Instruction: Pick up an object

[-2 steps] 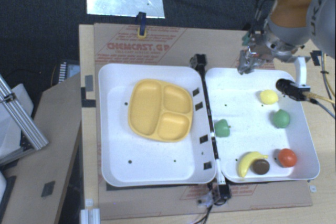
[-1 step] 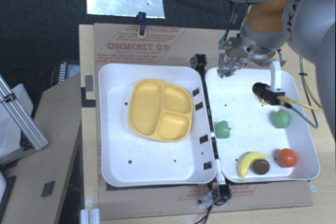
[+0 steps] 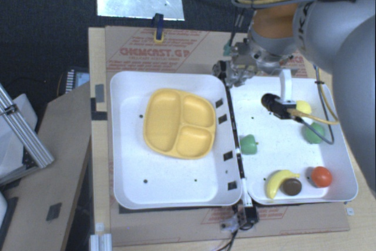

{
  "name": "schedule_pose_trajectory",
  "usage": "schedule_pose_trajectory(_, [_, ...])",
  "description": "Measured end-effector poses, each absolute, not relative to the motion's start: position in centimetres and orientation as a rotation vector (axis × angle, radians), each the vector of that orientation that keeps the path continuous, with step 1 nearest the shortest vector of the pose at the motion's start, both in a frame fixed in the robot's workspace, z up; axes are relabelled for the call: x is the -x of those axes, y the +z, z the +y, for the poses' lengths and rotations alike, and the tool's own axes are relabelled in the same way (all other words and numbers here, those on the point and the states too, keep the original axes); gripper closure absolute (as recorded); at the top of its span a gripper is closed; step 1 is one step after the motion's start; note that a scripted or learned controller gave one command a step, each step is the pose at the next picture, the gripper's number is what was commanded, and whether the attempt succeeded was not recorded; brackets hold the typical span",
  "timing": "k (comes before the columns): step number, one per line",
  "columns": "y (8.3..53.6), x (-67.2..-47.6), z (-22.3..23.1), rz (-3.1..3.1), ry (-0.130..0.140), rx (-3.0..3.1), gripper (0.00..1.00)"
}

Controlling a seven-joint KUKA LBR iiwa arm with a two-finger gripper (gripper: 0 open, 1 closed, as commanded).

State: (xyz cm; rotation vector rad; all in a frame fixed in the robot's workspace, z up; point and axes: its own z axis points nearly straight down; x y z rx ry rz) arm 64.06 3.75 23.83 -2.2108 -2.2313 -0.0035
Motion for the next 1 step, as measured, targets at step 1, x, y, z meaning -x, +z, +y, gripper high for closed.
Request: schedule_pose_trajectory(1, [22.73, -64.02, 9.34, -2.232, -0.004, 2.209, 1.0])
